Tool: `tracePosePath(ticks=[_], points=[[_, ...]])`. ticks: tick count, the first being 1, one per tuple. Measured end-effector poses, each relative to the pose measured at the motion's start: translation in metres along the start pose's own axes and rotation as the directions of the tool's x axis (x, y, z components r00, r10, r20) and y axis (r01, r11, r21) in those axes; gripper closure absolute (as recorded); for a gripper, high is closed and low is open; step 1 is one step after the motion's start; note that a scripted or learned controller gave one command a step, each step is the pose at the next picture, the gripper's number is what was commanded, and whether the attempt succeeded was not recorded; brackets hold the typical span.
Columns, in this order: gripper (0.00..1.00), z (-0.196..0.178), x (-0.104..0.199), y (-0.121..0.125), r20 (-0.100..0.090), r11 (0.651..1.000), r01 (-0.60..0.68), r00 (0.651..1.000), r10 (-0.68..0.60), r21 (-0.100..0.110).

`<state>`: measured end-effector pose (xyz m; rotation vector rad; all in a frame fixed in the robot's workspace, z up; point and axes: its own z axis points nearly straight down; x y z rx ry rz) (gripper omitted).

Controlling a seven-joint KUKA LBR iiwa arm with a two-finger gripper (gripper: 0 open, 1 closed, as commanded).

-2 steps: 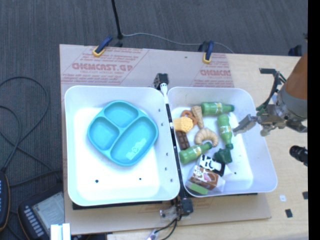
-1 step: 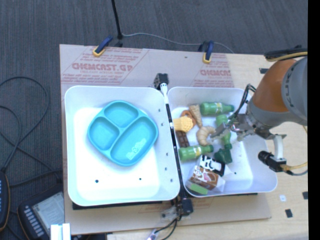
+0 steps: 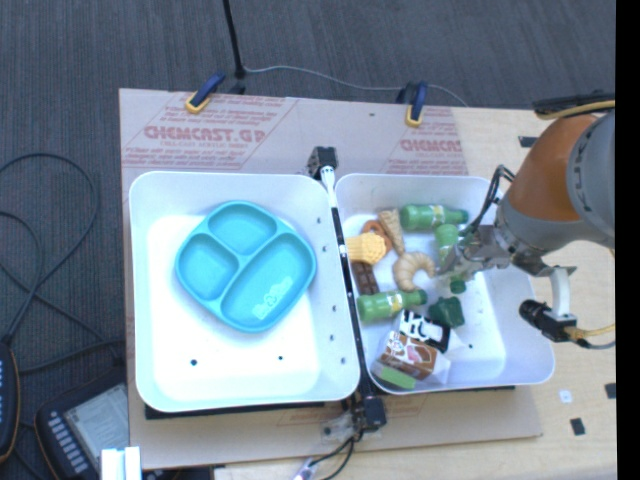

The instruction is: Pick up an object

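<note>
My gripper (image 3: 458, 260) hangs low over the middle of the right bin (image 3: 520, 358), reached in from the right. It is just right of a tan croissant (image 3: 412, 266) and over a small green item (image 3: 447, 236). Around it lie a green bottle (image 3: 432, 215) at the back, a second green bottle (image 3: 390, 304) to the front left, a yellow corn cob (image 3: 365, 249), a pale cone (image 3: 390, 230), a dark green piece (image 3: 447, 311) and a brown printed packet (image 3: 412, 353). Nothing is visibly held.
The left bin (image 3: 160, 368) holds a blue three-part plate (image 3: 246, 265). A black divider clamp (image 3: 323, 160) sits between the bins at the back. Cardboard (image 3: 200, 133) lies under both bins, held by two clips (image 3: 414, 106). Cables run along the floor at the left.
</note>
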<state>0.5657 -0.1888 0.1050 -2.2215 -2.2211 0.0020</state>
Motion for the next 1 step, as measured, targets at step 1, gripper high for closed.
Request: tracePosePath(ticks=[1], points=[[1.00, -0.1422, 0.0816, -0.0115, 0.000, 1.000, 0.002, 1.000, -0.002, -0.003]])
